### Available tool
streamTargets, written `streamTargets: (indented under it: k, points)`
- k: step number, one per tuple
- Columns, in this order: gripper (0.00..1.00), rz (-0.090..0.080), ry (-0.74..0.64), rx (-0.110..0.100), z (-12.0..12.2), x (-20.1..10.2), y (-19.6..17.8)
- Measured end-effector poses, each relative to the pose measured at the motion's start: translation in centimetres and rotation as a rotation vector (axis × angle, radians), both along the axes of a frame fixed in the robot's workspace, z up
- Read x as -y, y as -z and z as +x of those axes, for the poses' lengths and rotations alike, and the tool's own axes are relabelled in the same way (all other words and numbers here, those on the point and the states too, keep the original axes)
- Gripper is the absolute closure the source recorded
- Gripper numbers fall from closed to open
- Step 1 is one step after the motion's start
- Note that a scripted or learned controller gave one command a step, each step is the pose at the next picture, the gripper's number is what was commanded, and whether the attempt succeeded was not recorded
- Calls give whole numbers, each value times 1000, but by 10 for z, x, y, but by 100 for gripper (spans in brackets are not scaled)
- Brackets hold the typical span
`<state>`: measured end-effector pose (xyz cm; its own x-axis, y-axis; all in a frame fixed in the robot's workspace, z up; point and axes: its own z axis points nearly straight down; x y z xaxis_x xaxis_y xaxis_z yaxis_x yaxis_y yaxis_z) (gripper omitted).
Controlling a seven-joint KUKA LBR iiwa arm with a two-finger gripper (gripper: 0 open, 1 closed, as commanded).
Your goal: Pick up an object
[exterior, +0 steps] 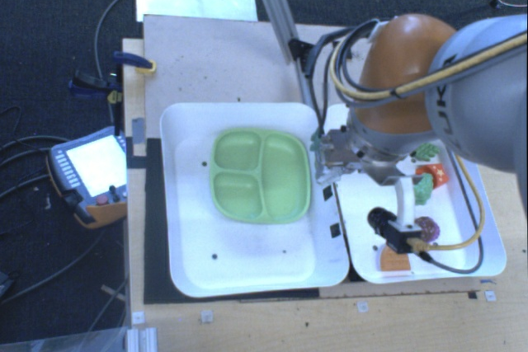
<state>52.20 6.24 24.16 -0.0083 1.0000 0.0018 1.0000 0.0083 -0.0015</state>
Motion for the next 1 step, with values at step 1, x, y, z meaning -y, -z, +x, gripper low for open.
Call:
streamTargets:
  k: [1]
  points:
    - [0,-1,5,2,1,2,-1]
